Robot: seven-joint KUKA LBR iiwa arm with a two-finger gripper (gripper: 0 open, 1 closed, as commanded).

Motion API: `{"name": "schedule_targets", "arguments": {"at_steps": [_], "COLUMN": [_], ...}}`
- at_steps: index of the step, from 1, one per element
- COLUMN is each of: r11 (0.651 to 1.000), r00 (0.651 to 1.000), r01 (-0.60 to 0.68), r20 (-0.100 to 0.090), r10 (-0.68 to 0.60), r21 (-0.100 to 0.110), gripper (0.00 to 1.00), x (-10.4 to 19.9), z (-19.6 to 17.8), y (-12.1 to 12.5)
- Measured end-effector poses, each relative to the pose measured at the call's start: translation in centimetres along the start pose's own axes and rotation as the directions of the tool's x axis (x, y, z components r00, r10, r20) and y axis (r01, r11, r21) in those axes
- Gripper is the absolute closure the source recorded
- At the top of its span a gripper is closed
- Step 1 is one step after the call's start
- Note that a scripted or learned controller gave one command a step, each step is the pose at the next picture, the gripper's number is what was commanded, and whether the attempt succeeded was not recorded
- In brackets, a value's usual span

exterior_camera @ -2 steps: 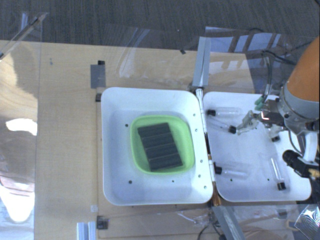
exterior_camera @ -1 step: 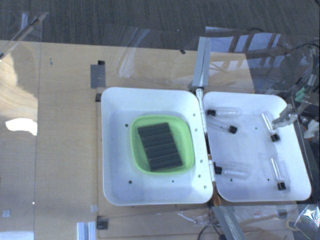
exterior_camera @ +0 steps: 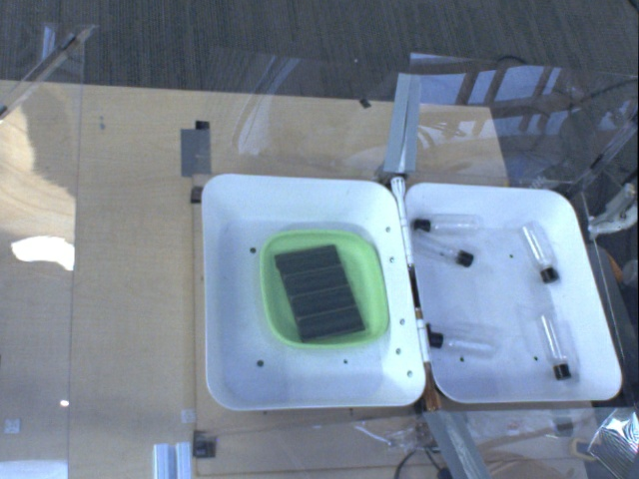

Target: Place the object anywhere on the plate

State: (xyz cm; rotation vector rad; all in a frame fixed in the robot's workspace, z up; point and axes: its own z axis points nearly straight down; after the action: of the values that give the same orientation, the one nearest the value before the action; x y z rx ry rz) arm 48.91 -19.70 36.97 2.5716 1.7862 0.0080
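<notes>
At the top there is dark grey floor (exterior_camera: 250, 18). Below it is a light brown wooden bench (exterior_camera: 110, 267). Bright spots of light shine on the bench at the left.

Two flat white bins sit on the bench, side by side and touching. The left bin (exterior_camera: 230, 367) has a green plate (exterior_camera: 371, 297) in it. The plate is square with round corners, and it sits near the middle of that bin. A dark grey block (exterior_camera: 319, 293) lies flat on the plate. The block has lines across its top, like steps. It is turned a little, so its long side leans to the left at the top. All of it lies inside the rim of the plate.

The right bin (exterior_camera: 499, 297) has five small clear tubes with black caps. Each tube lies flat on its side. One tube (exterior_camera: 449, 225) is near the top left corner of the bin. A second tube (exterior_camera: 446, 255) lies just below it. A third tube (exterior_camera: 538, 251) is near the top right. A fourth tube (exterior_camera: 461, 344) is near the bottom left. A fifth tube (exterior_camera: 554, 342) is near the bottom right. The tubes do not touch each other.

A grey metal bar (exterior_camera: 402, 128) runs up the bench from the spot where the two bins meet. A small dark grey piece (exterior_camera: 195, 151) lies on the bench above the left bin.

I cannot tell if the hand is open or closed.
</notes>
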Motion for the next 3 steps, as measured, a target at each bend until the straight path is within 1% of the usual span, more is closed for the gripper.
{"name": "schedule_targets", "arguments": {"at_steps": [1,2,3], "r11": [0.992,0.977,0.949], "r00": [0.992,0.977,0.949], "r01": [-0.127,-0.213,-0.314], "r20": [0.000,0.000,0.001], "r10": [0.127,0.213,0.314], "r21": [-0.003,0.001,0.002], "gripper": [0.00,0.00,0.00], "x": [0.29,0.43,0.36], "z": [-6.74,-6.64,-6.61], "y": [-0.05,0.85,-0.09]}}
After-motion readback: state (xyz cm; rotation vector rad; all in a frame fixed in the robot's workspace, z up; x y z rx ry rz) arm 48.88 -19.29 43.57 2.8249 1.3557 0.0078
